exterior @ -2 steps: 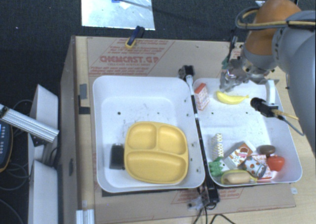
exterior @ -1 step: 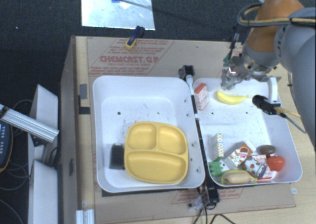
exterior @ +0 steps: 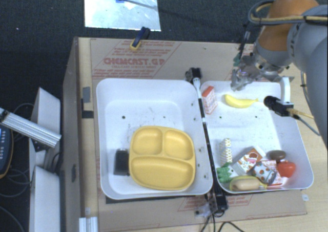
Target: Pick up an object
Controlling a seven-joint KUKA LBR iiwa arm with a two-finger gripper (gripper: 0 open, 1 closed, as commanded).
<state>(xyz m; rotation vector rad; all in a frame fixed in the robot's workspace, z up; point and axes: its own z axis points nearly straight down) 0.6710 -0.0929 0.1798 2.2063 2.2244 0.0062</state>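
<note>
Gripper (exterior: 240, 81) hangs over the right bin's (exterior: 294, 139) far edge!
Can't tell its fingers' state; banana (exterior: 240, 101) lies just below it, near the far wall, beside the carton (exterior: 208, 99).

Plate (exterior: 163, 157) in left bin (exterior: 110, 103).

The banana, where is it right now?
The banana lies at the far end of the right bin, just right of the small carton and below the hand.

Grey arm (exterior: 307, 41), orange band, black cables, metal claw (exterior: 240, 81).
</note>
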